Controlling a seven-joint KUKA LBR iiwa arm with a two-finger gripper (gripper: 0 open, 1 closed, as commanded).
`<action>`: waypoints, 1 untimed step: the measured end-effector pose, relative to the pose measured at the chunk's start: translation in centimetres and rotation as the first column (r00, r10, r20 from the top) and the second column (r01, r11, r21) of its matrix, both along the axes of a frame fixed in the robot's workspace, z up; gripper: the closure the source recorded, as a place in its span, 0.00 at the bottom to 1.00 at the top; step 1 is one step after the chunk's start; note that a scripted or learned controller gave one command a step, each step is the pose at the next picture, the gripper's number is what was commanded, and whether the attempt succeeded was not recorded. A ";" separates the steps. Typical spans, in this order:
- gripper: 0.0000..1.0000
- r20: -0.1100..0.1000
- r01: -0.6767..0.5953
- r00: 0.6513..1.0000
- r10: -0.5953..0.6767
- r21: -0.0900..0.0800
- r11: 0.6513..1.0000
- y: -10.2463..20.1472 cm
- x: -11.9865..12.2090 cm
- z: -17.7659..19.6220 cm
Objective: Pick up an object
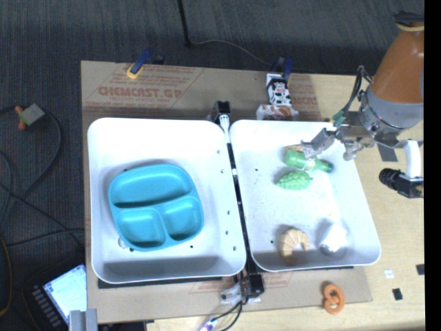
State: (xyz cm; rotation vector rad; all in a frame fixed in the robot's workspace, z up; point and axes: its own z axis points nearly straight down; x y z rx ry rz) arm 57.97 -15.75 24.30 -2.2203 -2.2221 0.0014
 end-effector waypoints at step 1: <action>0.00 -0.002 0.001 1.000 -0.001 0.000 1.000 -4.8 -0.8 -12.9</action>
